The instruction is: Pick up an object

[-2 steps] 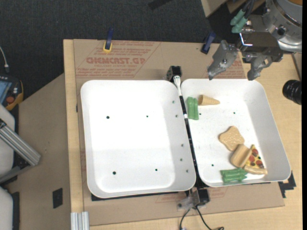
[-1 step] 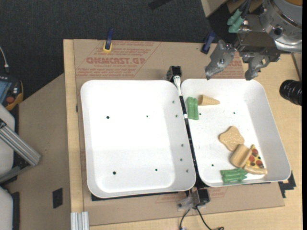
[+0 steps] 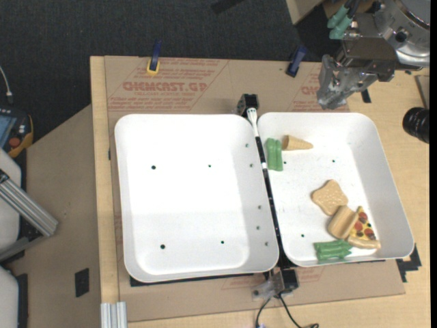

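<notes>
Green toy (image 3: pixel 274 154) by bin divider (image 3: pixel 263 166), gripper (image 3: pixel 332 94) well apart.

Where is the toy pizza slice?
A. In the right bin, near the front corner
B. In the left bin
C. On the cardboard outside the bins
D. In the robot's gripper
A. The pizza slice lies in the right bin, near its front right corner, beside a tan piece, while the gripper is above the bin's far edge, away from it.
</notes>
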Tool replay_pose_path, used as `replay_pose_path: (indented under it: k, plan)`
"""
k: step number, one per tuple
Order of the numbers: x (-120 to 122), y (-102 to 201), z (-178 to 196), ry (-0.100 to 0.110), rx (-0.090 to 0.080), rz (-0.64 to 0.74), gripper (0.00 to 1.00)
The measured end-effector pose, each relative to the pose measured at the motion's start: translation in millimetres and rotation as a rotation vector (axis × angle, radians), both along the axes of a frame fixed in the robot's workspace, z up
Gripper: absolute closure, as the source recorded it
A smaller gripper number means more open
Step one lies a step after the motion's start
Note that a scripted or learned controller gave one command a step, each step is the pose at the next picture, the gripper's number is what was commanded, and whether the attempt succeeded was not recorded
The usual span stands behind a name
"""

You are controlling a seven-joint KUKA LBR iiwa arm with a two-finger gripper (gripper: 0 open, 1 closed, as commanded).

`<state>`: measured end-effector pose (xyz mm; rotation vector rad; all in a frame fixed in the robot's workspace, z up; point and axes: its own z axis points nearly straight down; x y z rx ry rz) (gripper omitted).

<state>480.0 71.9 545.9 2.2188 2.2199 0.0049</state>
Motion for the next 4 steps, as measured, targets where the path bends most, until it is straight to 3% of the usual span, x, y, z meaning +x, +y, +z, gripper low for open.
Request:
replay_pose_path:
  k: [1,4]
  plan:
    - [-1.6,-141.5,-11.1,0.007,-0.003,-0.017,1.00]
    - [1.5,-132.7,21.8,-0.008,-0.004,0.001,1.00]
